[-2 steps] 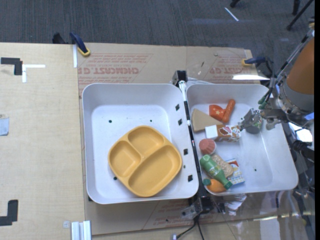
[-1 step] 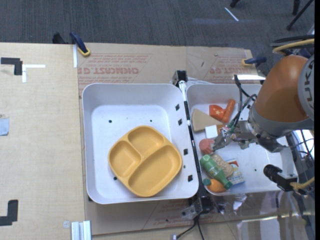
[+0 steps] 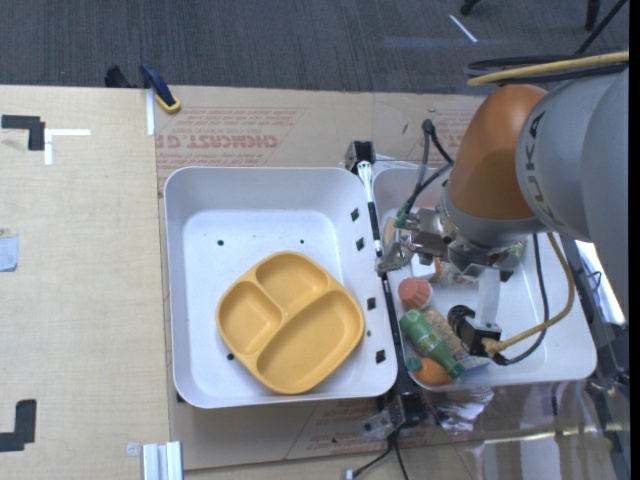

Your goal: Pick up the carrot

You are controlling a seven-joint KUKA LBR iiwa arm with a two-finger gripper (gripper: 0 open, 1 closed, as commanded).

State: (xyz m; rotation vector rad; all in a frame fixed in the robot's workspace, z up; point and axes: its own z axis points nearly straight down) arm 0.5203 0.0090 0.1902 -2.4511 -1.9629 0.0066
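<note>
The carrot (image 3: 433, 372) is a small orange piece in the front left corner of the right bin (image 3: 560, 353). A green bottle (image 3: 430, 334) lies just behind it, partly over it. My gripper (image 3: 447, 261) hangs over the left half of the right bin, under the orange wrist band. It is behind the carrot and well apart from it.
A pink-red round item (image 3: 414, 291) sits beside the gripper, close to the wall between the bins. A brownish item (image 3: 446, 326) lies against the green bottle. The left bin (image 3: 200, 208) holds a yellow divided plate (image 3: 290, 320).
</note>
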